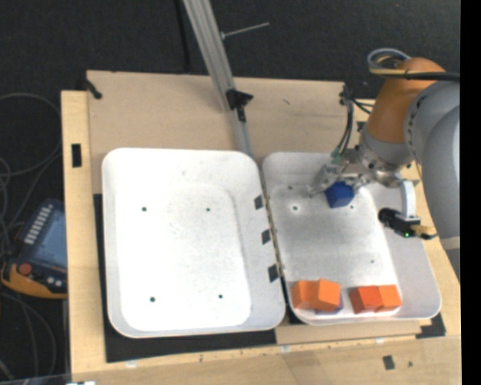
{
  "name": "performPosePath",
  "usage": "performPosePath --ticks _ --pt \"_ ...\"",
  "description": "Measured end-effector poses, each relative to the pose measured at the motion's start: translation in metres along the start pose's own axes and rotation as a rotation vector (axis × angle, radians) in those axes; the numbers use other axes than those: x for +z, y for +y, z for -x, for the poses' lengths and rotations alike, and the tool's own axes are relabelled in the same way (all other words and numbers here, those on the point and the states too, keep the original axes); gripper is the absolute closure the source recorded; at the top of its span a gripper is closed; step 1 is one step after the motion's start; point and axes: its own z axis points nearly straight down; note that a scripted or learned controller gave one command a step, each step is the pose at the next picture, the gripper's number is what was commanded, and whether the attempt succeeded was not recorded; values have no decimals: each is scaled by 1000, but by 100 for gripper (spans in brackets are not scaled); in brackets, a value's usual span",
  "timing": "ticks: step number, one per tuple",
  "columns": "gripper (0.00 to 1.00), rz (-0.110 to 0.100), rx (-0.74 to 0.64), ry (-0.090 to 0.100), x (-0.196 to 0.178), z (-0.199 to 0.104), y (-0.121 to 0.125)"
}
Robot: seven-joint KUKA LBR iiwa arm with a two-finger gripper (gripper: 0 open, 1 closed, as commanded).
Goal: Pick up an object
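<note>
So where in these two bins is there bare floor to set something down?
The left bin is bare wall to wall. In the right bin, the middle is free, between the blue block at the claw and the two orange blocks crowding the near rim.

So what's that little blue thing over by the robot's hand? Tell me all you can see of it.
The blue block is small, solid-coloured and boxy, possibly plastic or foam. It sits tilted in the upper part of the right white bin, right under the gripper. The jaws seem to be around it, but whether they actually grip it I cannot tell.
</note>
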Motion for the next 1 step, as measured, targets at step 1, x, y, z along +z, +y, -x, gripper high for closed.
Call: performPosePath --ticks 1 --pt "100 -1 0 -4 -13 3 -1"
